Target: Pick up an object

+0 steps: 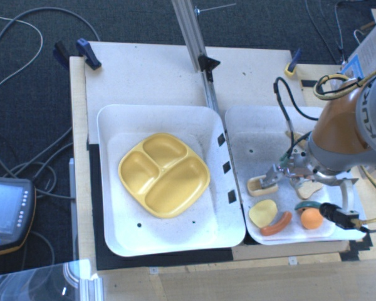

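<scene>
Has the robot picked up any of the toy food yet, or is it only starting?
Only starting, it seems. Nothing looks lifted: the yellow piece, red sausage and orange ball all lie on the right bin's floor. In hand: the robot's hand is low in that bin, beside a tan piece; whether it grips it is unclear. Left: grabbing something and raising it. The yellow plate sits in the left bin.

One fixed camera looks steeply down from above the bench's near edge, taking in both white bins [113,187] whole, the arm [344,130] entering from the right.
</scene>
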`<action>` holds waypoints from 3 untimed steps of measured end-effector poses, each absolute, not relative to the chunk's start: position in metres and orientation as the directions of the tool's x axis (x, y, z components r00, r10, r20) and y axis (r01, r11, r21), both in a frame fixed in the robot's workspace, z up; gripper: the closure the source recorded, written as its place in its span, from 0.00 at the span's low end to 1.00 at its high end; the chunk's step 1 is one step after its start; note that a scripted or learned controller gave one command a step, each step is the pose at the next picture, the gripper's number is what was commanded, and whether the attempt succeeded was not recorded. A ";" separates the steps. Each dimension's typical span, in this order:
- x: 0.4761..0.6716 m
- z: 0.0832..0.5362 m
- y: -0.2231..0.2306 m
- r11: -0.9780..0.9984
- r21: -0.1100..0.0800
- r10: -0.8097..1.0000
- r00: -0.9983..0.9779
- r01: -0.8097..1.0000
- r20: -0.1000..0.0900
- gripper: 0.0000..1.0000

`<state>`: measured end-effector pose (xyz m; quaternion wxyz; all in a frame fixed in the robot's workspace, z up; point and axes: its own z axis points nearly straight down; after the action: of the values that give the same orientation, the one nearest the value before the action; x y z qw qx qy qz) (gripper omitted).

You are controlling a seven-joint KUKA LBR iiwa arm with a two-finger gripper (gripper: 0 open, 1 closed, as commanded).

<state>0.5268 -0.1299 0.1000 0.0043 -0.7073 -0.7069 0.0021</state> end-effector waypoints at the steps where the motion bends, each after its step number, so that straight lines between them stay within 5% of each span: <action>1: 0.528 0.094 -0.130 0.000 0.000 1.000 0.000 1.000 0.002 0.00; 2: 0.529 0.105 -0.129 0.001 0.003 1.000 -0.001 1.000 0.002 1.00; 3: 0.529 0.166 -0.138 0.001 0.007 1.000 -0.001 1.000 -0.002 1.00</action>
<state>0.5288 -0.1375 0.1655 -0.0032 -0.7069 -0.7073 -0.0017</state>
